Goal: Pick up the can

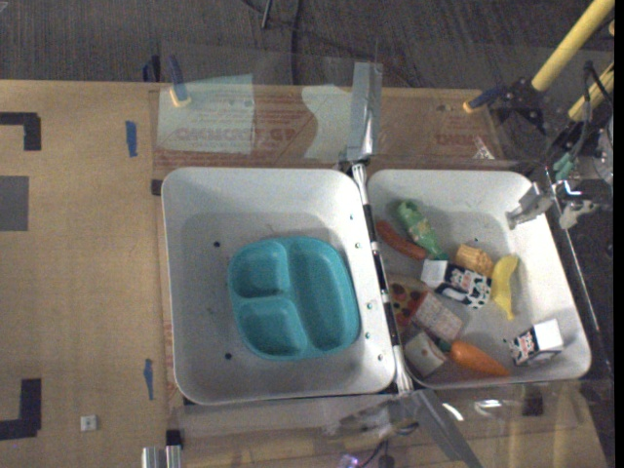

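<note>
Left of the cluttered shallow white right-hand bin [548,291], twin white bin [195,222] holding a teal three-compartment plastic tray [292,295]. Over the right-hand bin's far right corner, grey two-finger gripper [534,206], grip state impossible to tell. In its near left corner, small silver metal can [423,351], beside an orange toy carrot [478,359].

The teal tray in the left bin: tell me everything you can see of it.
The teal tray is a rounded-rectangle divided plate, smooth and plastic-looking, with three compartments: two smaller ones on the view's left and one long one on its right. It lies flat, face up and slightly rotated, on the floor of the left bin, near the middle. Nothing sits in its compartments, and it touches none of the bin's walls.
</note>
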`<state>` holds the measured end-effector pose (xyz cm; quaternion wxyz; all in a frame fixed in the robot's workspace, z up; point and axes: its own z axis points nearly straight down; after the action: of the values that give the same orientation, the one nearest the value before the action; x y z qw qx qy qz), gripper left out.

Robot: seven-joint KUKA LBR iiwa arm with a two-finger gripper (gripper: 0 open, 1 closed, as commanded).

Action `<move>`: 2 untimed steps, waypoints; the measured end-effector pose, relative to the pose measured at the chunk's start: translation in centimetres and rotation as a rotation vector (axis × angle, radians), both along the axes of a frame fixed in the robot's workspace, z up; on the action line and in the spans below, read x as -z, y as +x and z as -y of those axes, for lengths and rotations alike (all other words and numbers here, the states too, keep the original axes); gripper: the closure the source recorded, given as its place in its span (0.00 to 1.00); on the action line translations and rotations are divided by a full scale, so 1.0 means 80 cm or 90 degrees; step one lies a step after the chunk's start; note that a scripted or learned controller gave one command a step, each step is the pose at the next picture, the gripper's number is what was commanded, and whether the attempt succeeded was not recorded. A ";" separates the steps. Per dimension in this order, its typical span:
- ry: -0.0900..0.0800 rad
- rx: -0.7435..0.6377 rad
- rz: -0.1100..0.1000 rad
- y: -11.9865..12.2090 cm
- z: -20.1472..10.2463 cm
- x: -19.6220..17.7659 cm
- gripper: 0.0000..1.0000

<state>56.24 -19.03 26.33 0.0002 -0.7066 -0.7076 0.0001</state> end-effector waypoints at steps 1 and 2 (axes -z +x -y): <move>-0.001 -0.001 0.002 0.001 0.000 -0.013 1.00; 0.000 -0.012 0.000 -0.062 0.042 0.171 1.00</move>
<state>51.27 -22.37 12.68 -0.0002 -0.6996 -0.7145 0.0001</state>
